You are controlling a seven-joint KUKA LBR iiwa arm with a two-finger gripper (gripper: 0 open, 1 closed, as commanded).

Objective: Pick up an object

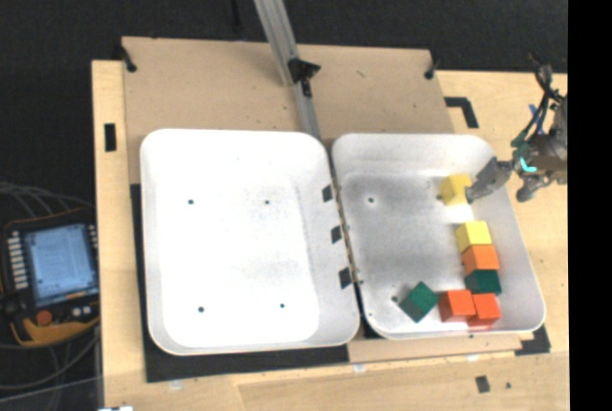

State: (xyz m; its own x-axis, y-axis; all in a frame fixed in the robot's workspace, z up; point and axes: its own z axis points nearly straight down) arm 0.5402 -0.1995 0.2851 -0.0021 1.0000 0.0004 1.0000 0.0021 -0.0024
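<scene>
You see two shallow white bins side by side on the bench: the left bin (163, 208) and the right bin (382, 161), which holds a group of blocks along its right side. From top to bottom you find a yellow block (454, 188) near the upper right, then well below it a second yellow block (473, 234), an orange block (480, 257) and a dark green block (484, 281) stacked in a close column, with two orange-red blocks (470, 306) at the bottom edge and a tilted green block (418, 301) just left of them. The gripper (505, 180) enters at the right rim of the right bin, with one grey finger (488, 178) reaching just beside the upper yellow block; a handheld control pendant (53, 266) lies off the bench at the left.
</scene>
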